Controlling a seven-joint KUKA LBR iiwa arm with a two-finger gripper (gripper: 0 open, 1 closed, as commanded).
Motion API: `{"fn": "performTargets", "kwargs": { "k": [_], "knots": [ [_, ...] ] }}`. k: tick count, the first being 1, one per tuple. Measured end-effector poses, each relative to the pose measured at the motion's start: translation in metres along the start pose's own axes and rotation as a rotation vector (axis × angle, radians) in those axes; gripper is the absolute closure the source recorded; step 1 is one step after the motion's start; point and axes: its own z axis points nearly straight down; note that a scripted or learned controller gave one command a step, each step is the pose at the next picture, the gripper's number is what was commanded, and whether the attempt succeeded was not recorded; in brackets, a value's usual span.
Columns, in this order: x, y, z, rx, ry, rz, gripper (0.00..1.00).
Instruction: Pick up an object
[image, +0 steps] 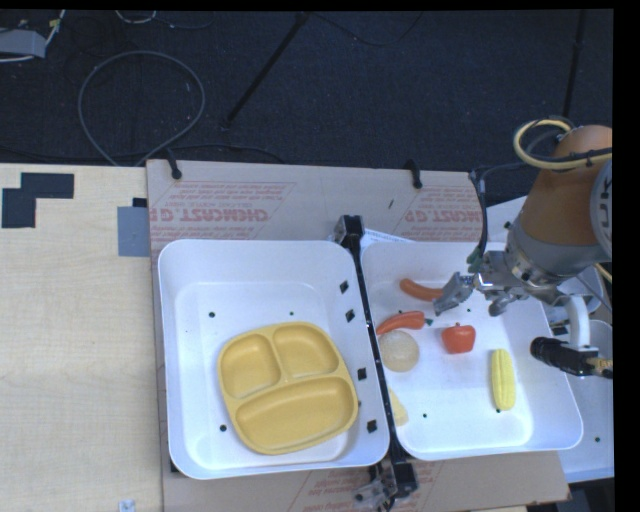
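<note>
Nothing is lifted yet — every item lies on the floor of the right bin (560, 430). The gripper (462, 290) hangs low over that bin's upper part, its jaws apparently spread and empty, though the slant makes this hard to judge. The nearest things are an orange sausage (421, 290) just to its left and a red tomato (459, 338) just below. The corn cob (503, 379) lies apart. Descent, closing and lifting all remain — the grasp has not begun.
</note>
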Motion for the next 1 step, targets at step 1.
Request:
{"fn": "performTargets", "kwargs": {
  "k": [1],
  "knots": [
    [-0.0006, 0.0013, 0.0636, -0.001, 0.0, 0.0, 0.0]
  ]
}}
